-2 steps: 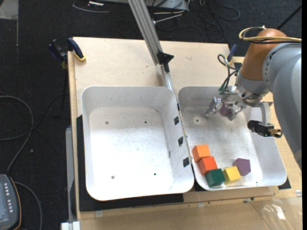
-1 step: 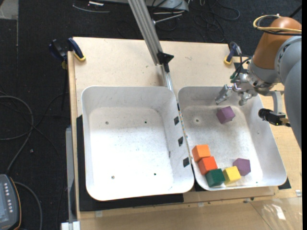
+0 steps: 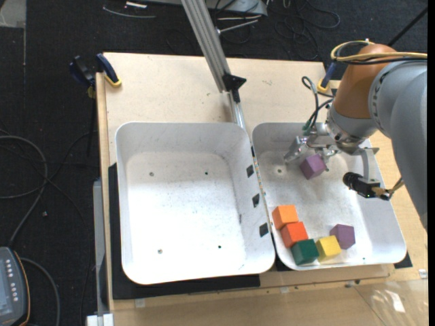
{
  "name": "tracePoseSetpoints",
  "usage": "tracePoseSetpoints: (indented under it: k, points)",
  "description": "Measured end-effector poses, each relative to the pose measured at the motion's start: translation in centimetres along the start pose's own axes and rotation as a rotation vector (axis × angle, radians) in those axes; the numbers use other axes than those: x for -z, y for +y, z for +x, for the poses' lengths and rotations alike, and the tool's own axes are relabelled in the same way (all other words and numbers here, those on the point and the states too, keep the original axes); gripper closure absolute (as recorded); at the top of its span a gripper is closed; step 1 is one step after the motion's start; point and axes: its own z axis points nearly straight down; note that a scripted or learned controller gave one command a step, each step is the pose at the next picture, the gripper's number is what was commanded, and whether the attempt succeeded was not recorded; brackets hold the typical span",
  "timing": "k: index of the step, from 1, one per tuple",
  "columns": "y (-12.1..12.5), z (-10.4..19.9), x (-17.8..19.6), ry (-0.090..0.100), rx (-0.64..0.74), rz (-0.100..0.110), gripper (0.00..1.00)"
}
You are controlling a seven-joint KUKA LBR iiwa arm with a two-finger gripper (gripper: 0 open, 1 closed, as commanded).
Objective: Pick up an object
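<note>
Here the grey arm with its orange band (image 3: 359, 87) reaches in from three o'clock and hangs over the upper part of the right-hand shallow white bin (image 3: 380, 223). Its two-finger gripper (image 3: 311, 156) sits just above a small purple block (image 3: 312, 166), tilted on one corner; the block appears to be pinched between the metal fingertips, though the slanted view makes the contact hard to confirm, and whether the block is lifted off the bin floor cannot be told.

Toward six o'clock in the same bin lies a tight cluster of blocks: an orange cube (image 3: 285, 215), a red-orange cube (image 3: 294, 233) touching it below, a dark green cube (image 3: 305, 251) next, then a yellow cube (image 3: 328, 247) and a second purple block (image 3: 344, 236) at the cluster's three o'clock end.

The left-hand white bin (image 3: 129, 182) sits beside the first, their rims meeting along the middle. Both rest on a pale wooden bench (image 3: 163, 90).
</note>
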Motion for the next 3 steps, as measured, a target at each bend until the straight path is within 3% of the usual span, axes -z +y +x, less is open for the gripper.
tracePoseSetpoints:
  k: [1, 2, 3]
  points:
    - [0.1, -0.2, 1.1, -0.001, -0.002, -0.003, 1.0]
    - [0.5, 2.9, -0.1, 0.002, 0.0, 0.001, 1.0]
    - [0.5, 2.7, 0.0, 0.001, -0.003, 0.001, 0.0]
